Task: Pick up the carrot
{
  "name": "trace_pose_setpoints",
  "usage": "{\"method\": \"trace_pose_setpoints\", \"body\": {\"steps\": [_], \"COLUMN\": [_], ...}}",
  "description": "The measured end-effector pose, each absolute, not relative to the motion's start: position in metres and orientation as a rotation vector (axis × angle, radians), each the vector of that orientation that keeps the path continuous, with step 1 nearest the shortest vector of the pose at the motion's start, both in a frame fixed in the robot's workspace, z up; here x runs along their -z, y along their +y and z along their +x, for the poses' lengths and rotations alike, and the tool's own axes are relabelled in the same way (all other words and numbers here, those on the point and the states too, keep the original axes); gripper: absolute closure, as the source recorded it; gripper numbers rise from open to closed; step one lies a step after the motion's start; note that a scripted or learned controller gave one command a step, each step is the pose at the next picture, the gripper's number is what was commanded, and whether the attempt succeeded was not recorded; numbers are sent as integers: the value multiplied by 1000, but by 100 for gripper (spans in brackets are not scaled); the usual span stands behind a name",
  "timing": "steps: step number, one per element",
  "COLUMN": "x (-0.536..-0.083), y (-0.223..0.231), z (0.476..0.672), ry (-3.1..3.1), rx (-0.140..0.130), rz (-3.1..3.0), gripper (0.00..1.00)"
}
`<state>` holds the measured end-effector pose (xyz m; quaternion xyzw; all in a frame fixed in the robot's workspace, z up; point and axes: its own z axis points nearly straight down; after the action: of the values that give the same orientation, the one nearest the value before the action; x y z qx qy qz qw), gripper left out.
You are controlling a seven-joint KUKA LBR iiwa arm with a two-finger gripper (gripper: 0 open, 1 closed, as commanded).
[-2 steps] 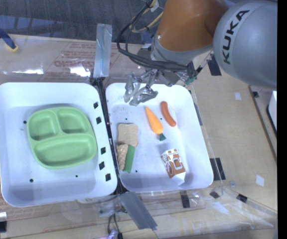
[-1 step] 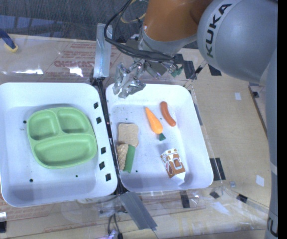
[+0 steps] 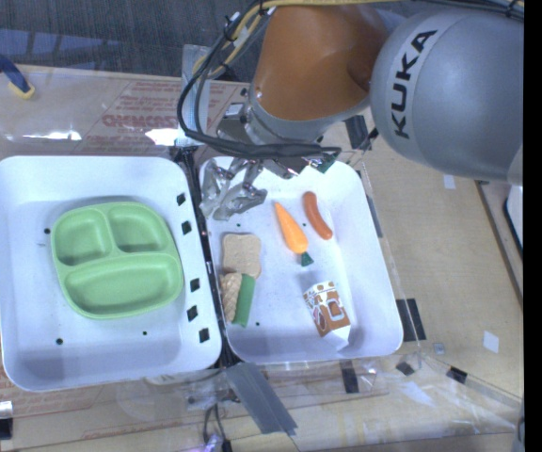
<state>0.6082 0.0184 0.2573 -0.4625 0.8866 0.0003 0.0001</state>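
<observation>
Grey KUKA arm (image 3: 440, 73) looms over the right bin (image 3: 370, 252), fingers (image 3: 233, 196) narrowly parted and empty beside the carrot (image 3: 291, 230); a sausage (image 3: 317, 215) lying close risks a mistaken grab.

Bins (image 3: 26, 347) white plastic, smooth. Divided plate (image 3: 116, 257) green plastic, matt. Tool (image 3: 233, 191) bare shiny metal. Carrot (image 3: 291, 230) glossy orange plastic.

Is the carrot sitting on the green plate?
No, the carrot lies in the right bin, beside the sausage, not on the green plate.
</observation>
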Motion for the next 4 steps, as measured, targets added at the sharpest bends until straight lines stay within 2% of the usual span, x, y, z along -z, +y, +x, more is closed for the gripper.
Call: {"method": "trace_pose_setpoints", "body": {"steps": [1, 2, 3, 4], "x": [-229, -280, -278, -283], "y": [36, 76, 103, 126], "z": [612, 642, 657, 629], "ry": [2078, 2264, 2216, 2192], "rx": [-4, 2, 0, -1], "rz": [-2357, -2171, -2221, -2249], "gripper": [100, 100, 100, 100]}}
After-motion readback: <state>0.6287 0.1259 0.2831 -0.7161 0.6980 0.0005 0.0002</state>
